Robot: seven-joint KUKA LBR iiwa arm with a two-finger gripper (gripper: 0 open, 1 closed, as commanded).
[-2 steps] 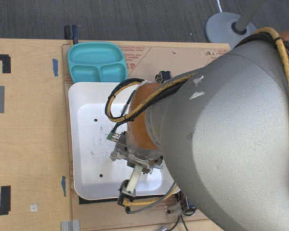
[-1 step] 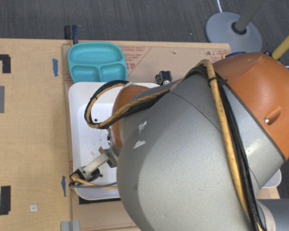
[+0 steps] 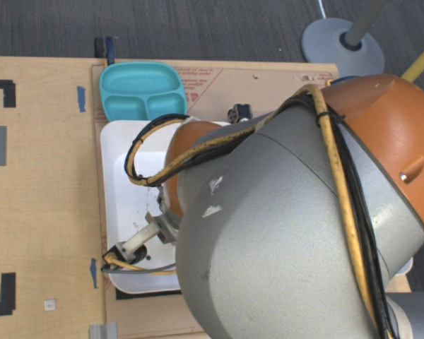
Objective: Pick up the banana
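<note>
From my seat the arm (image 3: 290,217) takes up most of the picture, its grey shell reaching in from the right with the orange band (image 3: 389,133) at the upper right. A black and yellow cable (image 3: 136,150) loops off it over the white bin (image 3: 120,196), which sits on the pale wooden worktop (image 3: 42,189). The tool end of the arm points down into the near left corner of that bin, where a pale bracket (image 3: 138,242) pokes out beneath the wrist. I cannot tell whether the jaws are open or closed, since the arm's bulk hides them. I cannot tell where the banana lies either: the stretch of bin floor I can see is bare white, and the arm covers the rest. A teal divided tray (image 3: 143,90) rests just beyond the bin's far edge, touching it. A small dark clip (image 3: 238,111) lies on the brown board (image 3: 268,90) beside the tray. A grey round stand base (image 3: 336,44) sits on the dark carpet (image 3: 198,13) beyond.
</note>
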